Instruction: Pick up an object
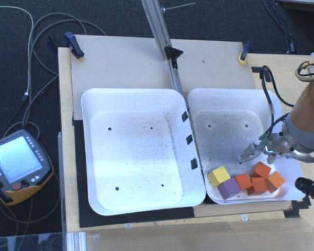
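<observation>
Claw: the grey metal two-finger gripper hangs over the right shallow white plastic bin; its fingers show parted a little, with nothing between them.
Arm: grey with an orange band, reaching in from the claw's right.
Yellow block: a yellow cube, below and left of the claw, near it.
Purple block: a purple cube, touching the yellow one, further below the claw.
Orange blocks: a cluster of orange cubes, just below and right of the claw.
Left bin: the left shallow white plastic bin, well to the claw's left.
Pendant: a grey and orange handheld control unit, far left of the claw.
</observation>
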Tool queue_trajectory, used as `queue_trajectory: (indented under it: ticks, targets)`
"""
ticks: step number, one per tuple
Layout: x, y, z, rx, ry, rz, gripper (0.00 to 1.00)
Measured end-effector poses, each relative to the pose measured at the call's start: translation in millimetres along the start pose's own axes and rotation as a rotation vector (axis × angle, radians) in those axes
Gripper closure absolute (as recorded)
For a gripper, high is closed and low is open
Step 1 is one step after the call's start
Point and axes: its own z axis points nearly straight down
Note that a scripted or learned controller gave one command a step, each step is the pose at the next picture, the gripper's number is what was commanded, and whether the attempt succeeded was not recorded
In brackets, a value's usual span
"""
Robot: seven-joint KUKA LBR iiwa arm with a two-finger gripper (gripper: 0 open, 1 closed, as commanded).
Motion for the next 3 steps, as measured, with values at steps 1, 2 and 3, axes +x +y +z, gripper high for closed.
queue_trajectory:
  ticks: [1,2,3]
  targets:
    - [75.1,26.2,43.3,-0.005,0.005,-0.014,0.0]
    - [43.5,2.1,64.4,-0.017,-0.001,-0.001,0.0]
    - [140.1,1.2,-39.0,-0.02,0.002,-0.016,0.0]
